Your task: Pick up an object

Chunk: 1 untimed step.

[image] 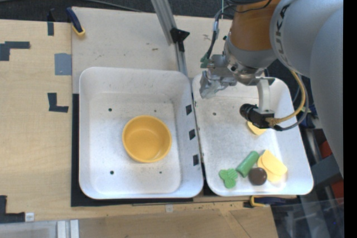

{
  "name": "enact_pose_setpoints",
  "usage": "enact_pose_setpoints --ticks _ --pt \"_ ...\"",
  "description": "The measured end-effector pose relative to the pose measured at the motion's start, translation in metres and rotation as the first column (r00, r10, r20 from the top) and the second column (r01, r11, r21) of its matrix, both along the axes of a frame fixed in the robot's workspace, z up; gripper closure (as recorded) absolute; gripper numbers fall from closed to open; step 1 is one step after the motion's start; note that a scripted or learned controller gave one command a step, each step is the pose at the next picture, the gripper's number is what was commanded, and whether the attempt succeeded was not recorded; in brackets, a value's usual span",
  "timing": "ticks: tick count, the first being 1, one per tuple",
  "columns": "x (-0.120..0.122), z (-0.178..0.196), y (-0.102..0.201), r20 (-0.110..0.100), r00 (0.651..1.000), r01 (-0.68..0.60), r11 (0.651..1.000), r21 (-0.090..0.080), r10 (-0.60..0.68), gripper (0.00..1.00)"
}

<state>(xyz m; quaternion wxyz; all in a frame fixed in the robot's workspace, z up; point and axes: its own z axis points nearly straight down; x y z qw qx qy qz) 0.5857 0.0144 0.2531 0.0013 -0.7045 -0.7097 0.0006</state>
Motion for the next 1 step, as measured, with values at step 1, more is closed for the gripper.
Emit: enact_pose_setpoints --ticks 1 --pt "0.0216 -0.0138 0.0449 0.001 1.0 0.002 1.0 -0.001 -0.002 1.0"
